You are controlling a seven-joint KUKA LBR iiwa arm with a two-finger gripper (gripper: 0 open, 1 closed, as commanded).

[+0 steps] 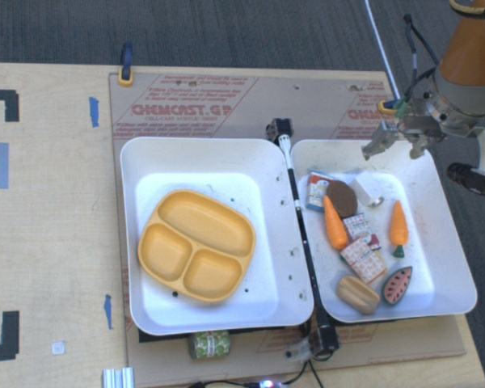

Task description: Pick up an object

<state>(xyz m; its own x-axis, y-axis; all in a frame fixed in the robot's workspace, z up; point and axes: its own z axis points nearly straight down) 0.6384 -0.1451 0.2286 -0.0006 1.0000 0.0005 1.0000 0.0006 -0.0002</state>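
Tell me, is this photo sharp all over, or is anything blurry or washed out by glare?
Camera view: lighting is even and soft; the yellow divided plate and toy foods such as the carrot look sharp. The gripper at upper right looks slightly soft. The white bins are bright, with faint shadows along their inner walls, but no harsh glare.
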